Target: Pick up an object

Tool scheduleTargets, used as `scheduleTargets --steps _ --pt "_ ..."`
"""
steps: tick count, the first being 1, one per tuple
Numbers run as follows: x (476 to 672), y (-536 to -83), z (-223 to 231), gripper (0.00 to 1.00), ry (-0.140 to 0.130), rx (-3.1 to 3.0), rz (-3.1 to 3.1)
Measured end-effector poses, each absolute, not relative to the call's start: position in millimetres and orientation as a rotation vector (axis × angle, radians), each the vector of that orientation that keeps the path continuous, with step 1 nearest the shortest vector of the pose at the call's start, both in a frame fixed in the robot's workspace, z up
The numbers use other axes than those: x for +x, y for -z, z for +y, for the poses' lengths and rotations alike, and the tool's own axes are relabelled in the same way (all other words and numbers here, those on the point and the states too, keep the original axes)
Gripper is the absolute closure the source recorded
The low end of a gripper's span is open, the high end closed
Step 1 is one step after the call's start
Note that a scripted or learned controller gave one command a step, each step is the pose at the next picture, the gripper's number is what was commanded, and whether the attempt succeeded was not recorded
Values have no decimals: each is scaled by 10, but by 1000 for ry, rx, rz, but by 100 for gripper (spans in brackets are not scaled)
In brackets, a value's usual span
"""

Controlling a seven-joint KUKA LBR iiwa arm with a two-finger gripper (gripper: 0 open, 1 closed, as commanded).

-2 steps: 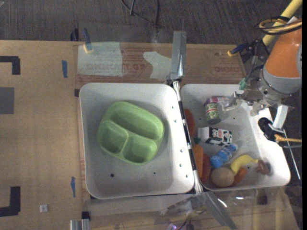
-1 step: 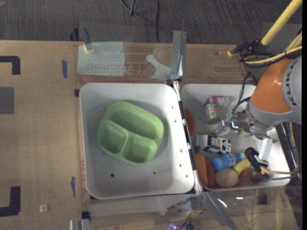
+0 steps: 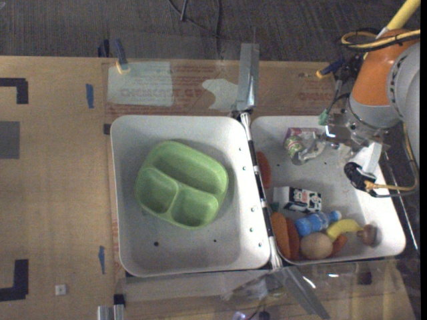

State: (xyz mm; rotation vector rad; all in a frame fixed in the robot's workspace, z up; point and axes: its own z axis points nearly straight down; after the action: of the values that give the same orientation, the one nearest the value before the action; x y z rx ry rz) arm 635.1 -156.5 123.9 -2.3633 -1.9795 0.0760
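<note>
My gripper point(image 3: 309, 152) is low in the back part of the right bin point(image 3: 393, 225), reaching in from the right under the orange-banded wrist. It sits right against a small green and pink packet point(image 3: 293, 139) near the bin's back left; whether it holds the packet I cannot tell. Along the bin's front lie a black-and-white carton point(image 3: 300, 199), a blue bottle point(image 3: 315, 223), a yellow banana point(image 3: 344, 227), a tan round piece point(image 3: 317, 246), an orange carrot point(image 3: 280, 235) and a brown mushroom point(image 3: 367, 233). A red piece point(image 3: 265, 169) lies by the left wall.
The left bin point(image 3: 133, 245) holds a green divided plate point(image 3: 181, 184). A metal divider point(image 3: 257, 199) separates the bins. A black and yellow cable point(image 3: 373, 187) hangs from the wrist over the right bin's right side. Bare white floor lies around the bin's centre right.
</note>
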Motion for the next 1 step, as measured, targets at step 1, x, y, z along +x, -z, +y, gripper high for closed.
scheduleTargets --steps 1 --pt "5276 -856 -1896 0 2 -2229 -2216"
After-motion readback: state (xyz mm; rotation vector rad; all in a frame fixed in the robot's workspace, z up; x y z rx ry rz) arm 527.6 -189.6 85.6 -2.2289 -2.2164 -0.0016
